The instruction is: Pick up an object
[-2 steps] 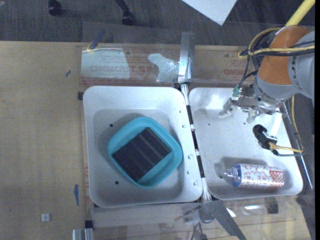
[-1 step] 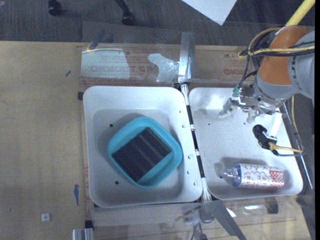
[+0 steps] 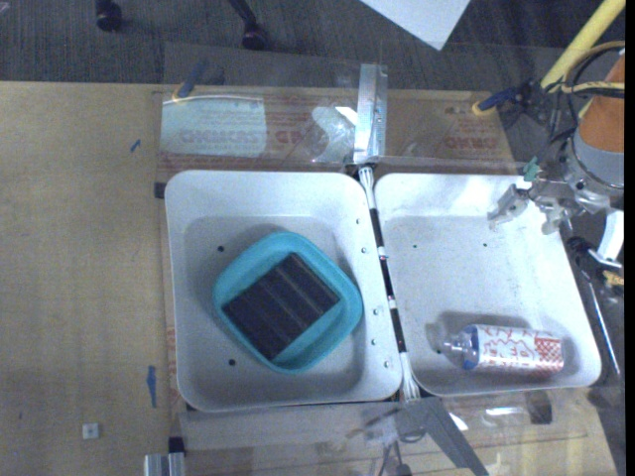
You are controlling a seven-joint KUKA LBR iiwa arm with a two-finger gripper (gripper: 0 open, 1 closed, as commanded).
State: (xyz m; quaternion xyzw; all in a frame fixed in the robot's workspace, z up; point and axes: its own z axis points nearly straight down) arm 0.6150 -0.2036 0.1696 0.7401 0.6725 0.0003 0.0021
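Nearest the camera, in the right bin (image 3: 585, 350), a tube (image 3: 504, 350) with a clear cap and red-printed white label lies on its side along the bin's front wall, cap pointing toward the divider (image 3: 382, 266) between the two bins. It looks light, and its round, glossy body would likely roll or slip under a careless pinch; the soundest hold seems to be across the middle of the barrel, fingers square to its long axis, since the cap end is narrow and the front wall crowds a lengthwise approach. Left of the divider, in the left bin (image 3: 189, 266), sits a teal dish (image 3: 332, 276) with rounded corners holding a dark ribbed block (image 3: 280, 305); it looks stiff and wide, so only its raised rim offers a grip. Farther back, well apart from the tube, the gripper (image 3: 531, 206) hangs over the right bin's far right corner with its fingers spread and nothing between them. Beyond the bins, clear plastic panels (image 3: 213, 127) stand along the back.
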